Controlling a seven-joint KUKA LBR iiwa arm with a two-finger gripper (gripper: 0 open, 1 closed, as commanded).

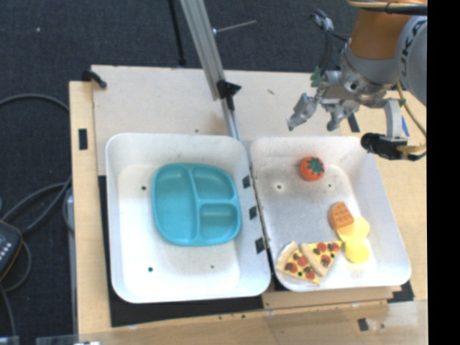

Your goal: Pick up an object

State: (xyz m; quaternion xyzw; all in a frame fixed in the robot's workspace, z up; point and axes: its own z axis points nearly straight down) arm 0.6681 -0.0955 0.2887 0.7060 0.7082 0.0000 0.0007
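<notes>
Two-finger metal gripper (318, 113) hangs above back rim of right shallow white bin (381, 192), fingers spread apart, nothing between them. Nearest candidate: small round red toy tomato (311, 168), in right bin near back. Flat toy pizza slices (309, 261) and yellow-orange toy pieces (350, 231) at front. Turquoise divided plastic plate (195, 204) in left bin. Risks, judged: tomato rolls off closing fingers; pizza too flat to pinch; descent clips bin rim.
</notes>
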